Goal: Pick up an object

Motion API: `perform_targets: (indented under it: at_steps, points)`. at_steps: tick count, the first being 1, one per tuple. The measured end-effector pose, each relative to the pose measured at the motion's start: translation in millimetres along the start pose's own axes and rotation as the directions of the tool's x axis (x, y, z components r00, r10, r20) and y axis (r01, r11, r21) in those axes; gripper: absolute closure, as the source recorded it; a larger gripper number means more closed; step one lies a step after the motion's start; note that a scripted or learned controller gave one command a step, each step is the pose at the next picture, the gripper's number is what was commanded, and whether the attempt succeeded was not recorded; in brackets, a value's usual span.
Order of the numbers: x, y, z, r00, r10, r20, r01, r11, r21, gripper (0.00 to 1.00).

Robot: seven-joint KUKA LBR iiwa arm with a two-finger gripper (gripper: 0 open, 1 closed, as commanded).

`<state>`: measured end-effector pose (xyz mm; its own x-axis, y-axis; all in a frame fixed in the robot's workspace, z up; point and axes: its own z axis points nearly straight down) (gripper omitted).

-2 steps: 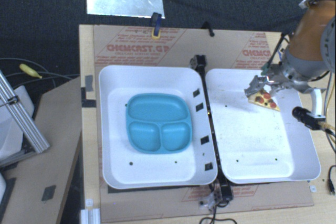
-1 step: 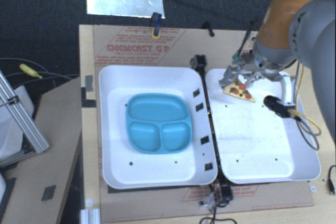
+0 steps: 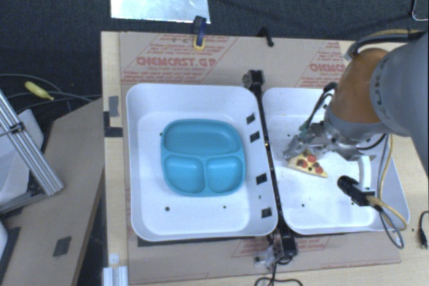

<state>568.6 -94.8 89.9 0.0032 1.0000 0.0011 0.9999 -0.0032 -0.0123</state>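
A toy pizza slice (image 3: 311,164) with red and green toppings lies flat in the right bin (image 3: 322,207), near its middle. My gripper (image 3: 299,145) is low in that bin, right at the slice's upper left end, and seems to touch or overlap its tip. The grey arm with its orange band (image 3: 358,87) reaches in from the right and covers the bin's upper right part. The slice rests on the bin floor.
The left bin (image 3: 144,137) holds a blue divided plate (image 3: 201,157). A black divider (image 3: 263,151) runs between the bins. A black plug and its cables (image 3: 355,191) hang off the arm over the right bin's lower right.
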Motion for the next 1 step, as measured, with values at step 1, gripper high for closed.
perform_targets:
  at_steps: [1]
  points:
    - [91.0,65.2,-101.7,1.000,-0.016,0.000,0.016,1.000,-0.027,1.00]
